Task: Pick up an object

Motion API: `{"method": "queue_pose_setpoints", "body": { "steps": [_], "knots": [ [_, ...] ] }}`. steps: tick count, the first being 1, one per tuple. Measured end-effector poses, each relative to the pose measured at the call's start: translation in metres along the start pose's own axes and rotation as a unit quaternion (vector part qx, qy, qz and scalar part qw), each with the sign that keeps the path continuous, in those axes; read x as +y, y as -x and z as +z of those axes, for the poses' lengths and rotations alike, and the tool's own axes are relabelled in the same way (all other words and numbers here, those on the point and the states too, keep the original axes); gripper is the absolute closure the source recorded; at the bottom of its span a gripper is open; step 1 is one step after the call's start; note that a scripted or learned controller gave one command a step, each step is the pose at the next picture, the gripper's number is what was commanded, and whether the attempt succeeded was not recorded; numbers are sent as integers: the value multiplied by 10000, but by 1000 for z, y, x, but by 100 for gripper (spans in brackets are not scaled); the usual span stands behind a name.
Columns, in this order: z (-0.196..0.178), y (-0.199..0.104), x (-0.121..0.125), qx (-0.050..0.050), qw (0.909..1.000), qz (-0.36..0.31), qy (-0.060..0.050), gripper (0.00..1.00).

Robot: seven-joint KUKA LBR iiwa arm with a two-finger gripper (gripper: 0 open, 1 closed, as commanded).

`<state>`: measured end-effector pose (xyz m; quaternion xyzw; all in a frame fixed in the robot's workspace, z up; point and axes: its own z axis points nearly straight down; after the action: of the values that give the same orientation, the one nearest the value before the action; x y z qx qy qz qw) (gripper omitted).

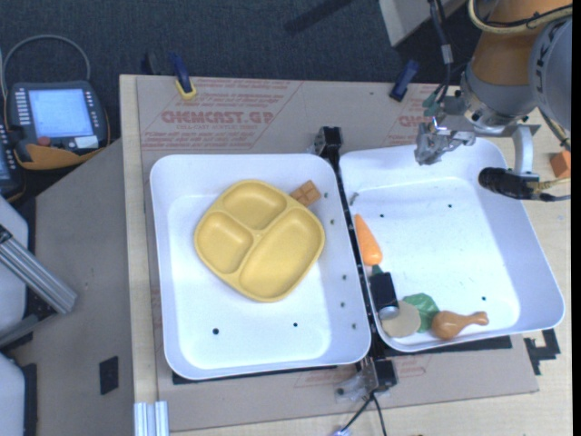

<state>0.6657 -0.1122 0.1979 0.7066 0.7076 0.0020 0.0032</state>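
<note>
bench (231, 107): tan board with red print
on it: left bin (172, 271), right bin (536, 280), touching side by side

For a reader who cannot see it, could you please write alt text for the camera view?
A grey and orange robot arm holds its tool above the far edge of the right white bin, whose near left corner holds a toy carrot, a black block, a green item and a toy drumstick. The left white bin holds a yellow divided plate and a small brown block.

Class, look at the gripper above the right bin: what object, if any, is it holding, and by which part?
Nothing is held. The gripper hangs over the far edge of the right bin, with no object between its fingers.
</note>
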Motion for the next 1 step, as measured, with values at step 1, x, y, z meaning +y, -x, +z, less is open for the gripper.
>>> {"method": "queue_pose_setpoints", "body": {
  "steps": [1],
  "knots": [
    [-11, -58, -21, 18, 10000, -17, -48, 100]
  ]
}}
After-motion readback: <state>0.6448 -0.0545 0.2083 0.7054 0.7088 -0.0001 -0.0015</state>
